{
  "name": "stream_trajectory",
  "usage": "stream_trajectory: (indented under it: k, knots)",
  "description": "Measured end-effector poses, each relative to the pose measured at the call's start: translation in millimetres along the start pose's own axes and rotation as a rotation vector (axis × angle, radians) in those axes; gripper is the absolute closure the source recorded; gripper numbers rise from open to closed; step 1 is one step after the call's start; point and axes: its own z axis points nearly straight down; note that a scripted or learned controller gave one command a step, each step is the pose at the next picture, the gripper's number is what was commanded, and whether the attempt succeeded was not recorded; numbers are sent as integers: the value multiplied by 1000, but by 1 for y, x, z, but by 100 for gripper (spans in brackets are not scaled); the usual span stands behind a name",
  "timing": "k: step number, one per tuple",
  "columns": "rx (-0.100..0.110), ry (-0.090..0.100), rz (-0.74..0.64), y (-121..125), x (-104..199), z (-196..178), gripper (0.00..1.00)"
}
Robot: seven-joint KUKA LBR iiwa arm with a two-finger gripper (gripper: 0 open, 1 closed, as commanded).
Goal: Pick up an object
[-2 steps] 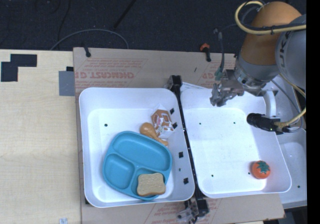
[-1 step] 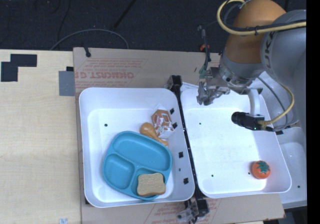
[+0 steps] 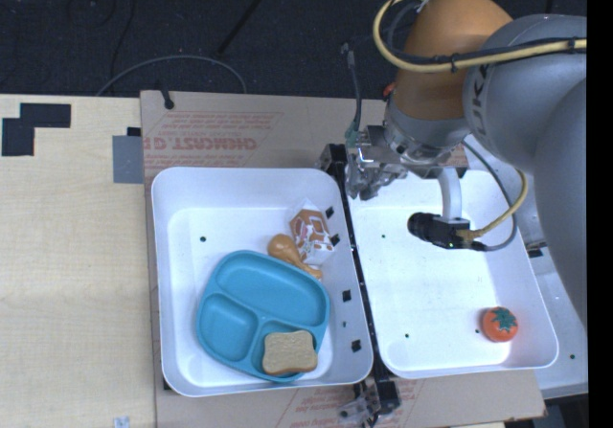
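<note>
The gripper (image 3: 367, 170) is hanging over the far corner of the right bin (image 3: 431, 306), close to the wall that is dividing it from the left bin (image 3: 177, 225). Its metal parts are overlapping in shadow, so whether it is open or closed cannot be told, and nothing is showing in its grasp.

Both bins are shallow, white, smooth-walled trays with rounded corners, sitting on a sheet of brown cardboard (image 3: 239, 134) that is lying on the pale tabletop (image 3: 67, 254).

The nearest items are lying just beside the gripper, across the dividing wall in the left bin: a crinkled packet (image 3: 311, 228) with a brown and white pattern, and touching it on the side away from the gripper, a glossy tan drumstick-shaped piece (image 3: 287, 250). Farther from the gripper in the same bin, a smooth blue plate (image 3: 239, 316) with rounded corners and three compartments is resting flat. A tan bread slice (image 3: 289, 352) with a rough, speckled face is lying in the plate compartment farthest from the gripper.

A small round orange fruit (image 3: 499, 324) with a green top is sitting well apart from the gripper, in the opposite corner of the right bin.
</note>
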Motion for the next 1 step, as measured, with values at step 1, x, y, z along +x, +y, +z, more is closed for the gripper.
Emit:
stream_trajectory:
  k: [1]
  knots:
    - [0, -1, 1, 7, 50, 2, 100]
